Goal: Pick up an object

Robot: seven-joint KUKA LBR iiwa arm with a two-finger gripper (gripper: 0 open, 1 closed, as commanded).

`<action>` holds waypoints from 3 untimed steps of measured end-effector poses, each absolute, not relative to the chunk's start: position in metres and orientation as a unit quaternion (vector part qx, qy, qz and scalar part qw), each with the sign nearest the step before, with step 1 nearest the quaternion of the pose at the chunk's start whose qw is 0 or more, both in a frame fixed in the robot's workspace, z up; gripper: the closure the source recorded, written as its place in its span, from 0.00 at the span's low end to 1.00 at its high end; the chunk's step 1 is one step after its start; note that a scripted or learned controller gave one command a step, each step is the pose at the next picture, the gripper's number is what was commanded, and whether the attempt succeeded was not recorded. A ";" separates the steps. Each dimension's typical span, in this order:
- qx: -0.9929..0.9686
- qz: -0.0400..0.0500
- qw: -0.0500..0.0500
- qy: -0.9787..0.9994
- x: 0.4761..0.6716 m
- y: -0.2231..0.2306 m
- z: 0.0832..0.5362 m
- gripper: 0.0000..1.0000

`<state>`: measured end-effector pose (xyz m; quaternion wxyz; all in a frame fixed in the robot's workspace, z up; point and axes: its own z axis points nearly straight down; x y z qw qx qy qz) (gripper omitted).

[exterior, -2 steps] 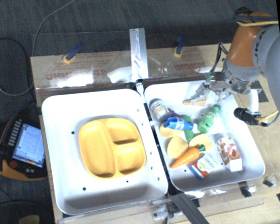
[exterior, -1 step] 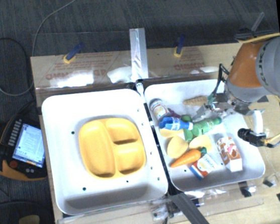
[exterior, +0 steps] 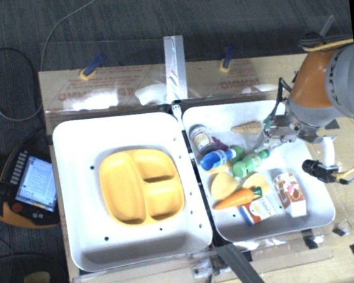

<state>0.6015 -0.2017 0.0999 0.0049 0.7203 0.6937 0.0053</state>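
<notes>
One gripper (exterior: 272, 133), jaw state can't be told, sits upper right of frame; green bottle (exterior: 251, 160) lies just lower-left, long axis pointing toward it.

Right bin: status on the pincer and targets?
Pincer low in right bin, by green bottle. Nothing visibly gripped. Carrot, cartons crowd close.
</notes>
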 end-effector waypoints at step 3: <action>0.646 0.000 -0.001 0.764 0.594 -0.107 0.160 0.00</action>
